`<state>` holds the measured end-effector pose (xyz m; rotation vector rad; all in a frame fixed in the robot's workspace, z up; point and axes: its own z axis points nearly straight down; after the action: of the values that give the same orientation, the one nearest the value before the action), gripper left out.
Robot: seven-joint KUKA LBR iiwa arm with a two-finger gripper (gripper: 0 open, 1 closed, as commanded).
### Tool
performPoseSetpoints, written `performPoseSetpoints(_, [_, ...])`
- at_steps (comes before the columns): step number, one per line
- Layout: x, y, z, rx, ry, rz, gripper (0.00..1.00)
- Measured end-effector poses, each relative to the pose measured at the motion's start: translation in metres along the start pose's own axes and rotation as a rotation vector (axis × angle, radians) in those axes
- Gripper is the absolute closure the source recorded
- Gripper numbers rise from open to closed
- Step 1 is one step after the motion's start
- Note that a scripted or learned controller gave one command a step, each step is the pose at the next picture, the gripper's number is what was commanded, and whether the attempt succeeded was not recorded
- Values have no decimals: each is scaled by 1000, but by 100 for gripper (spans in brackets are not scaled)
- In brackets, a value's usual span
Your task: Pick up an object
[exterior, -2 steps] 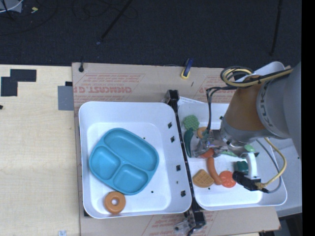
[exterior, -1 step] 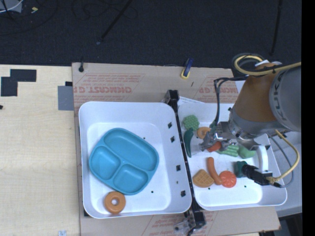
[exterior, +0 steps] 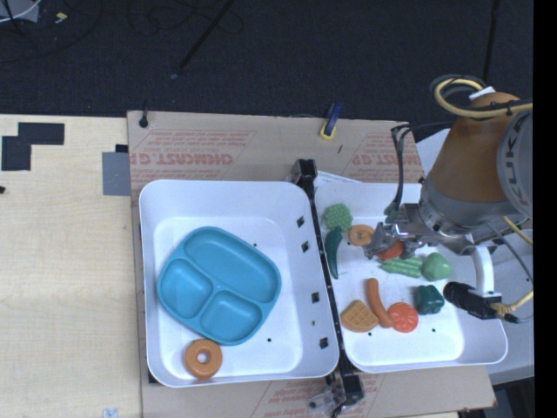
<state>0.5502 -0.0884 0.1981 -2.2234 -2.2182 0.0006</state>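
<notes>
Fingers of the gripper [exterior: 384, 240] too small and cluttered to read. Red piece [exterior: 392, 251] under the gripper mostly covered, kind unclear. Right bin [exterior: 487, 348] far corner hidden behind the arm [exterior: 474, 159]. Arm cut off at the right edge. Dark green toy [exterior: 428, 299] too small to identify.

robot lab, white bins [exterior: 222, 194], cardboard-lined bench [exterior: 226, 142]

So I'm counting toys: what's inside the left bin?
The left bin holds a blue divided plate and a donut beside it. Anything under the plate is covered.
</notes>
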Motion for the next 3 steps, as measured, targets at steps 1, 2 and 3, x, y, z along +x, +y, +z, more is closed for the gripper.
performPoseSetpoints(1, [-1,0,-31,0,0,-2,100])
performPoseSetpoints(2, [38,-34,-39,5,2,-4,100])
performPoseSetpoints(3, [84,-60,-19,7,2,-4,100])
